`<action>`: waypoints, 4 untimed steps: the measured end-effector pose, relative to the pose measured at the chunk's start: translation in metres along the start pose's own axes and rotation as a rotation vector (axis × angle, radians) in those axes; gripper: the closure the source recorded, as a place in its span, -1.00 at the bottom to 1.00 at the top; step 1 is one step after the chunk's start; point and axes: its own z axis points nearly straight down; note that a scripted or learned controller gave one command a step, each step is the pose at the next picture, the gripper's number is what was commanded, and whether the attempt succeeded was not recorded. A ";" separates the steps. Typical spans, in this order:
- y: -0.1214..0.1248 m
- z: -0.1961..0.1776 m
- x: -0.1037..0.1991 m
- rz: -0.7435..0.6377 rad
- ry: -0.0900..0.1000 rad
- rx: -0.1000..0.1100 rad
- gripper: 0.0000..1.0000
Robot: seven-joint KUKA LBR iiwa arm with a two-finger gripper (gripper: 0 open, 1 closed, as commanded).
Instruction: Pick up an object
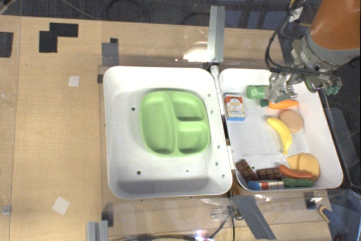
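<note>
Dark carpet runs along the top of my feed, and below it sits the pale wooden bench [51, 138] with the two white bins side by side. From my seat the left bin [121, 172] carries a light green divided tray [174, 122], three compartments, lying roughly in the middle. The right bin [327, 138] is where all the small things lie.

No single item is named for the pick, so I read the right bin's contents by size. A yellow banana [281, 132] lies slanted near the centre. Just beside its upper end is a tan oval object [291, 120], touching or nearly so. Toward the near right corner sits a yellow-orange bun-like piece [304, 163], with a red sausage shape [295, 172] across its front. A small white carton with red and blue print [234, 106] lies against the divider between the bins. Along the near edge lie a dark brown chocolate-like bar [255, 171] and thin marker-like sticks [279, 183] in blue, red and green. At the far side are a green item [256, 92] and an orange carrot-like piece [284, 104], close together.

The arm [337, 20] comes in from the right, its orange band high over the far right corner. Its gripper [280, 87] hangs directly over the green item and the carrot piece, crowding them. I cannot tell how far apart its fingers stand, nor whether they touch anything.
</note>
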 end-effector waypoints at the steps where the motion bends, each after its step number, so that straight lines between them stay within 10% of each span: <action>1: -0.054 -0.014 -0.031 -0.257 0.012 -0.006 1.00; 2: -0.109 -0.057 -0.052 -0.456 0.009 -0.005 1.00; 3: -0.107 -0.071 -0.055 -0.458 -0.003 -0.002 1.00; 4: -0.109 -0.022 0.022 -0.776 0.014 -0.013 1.00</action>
